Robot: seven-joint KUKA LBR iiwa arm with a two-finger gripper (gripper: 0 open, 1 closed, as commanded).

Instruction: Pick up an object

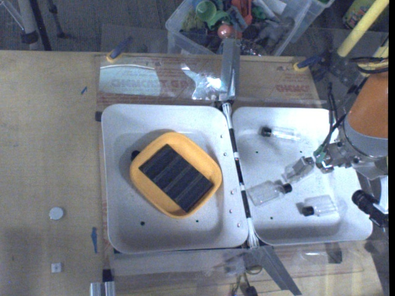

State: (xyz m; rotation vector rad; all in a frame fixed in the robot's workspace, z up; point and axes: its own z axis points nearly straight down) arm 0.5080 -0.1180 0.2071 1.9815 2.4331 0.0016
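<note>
Below my gripper (302, 167), whose state I cannot tell, three small clear vials (269, 192) lie in the right bin (345, 227): light, slippery, probably fragile; I'd grasp mid-body.

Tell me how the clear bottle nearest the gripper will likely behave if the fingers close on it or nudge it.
The clear bottle lies on its side, so a nudge would probably slide or roll it across the right bin. Its see-through look suggests light, smooth plastic, likely slippery. The gripper sits just above it.
</note>
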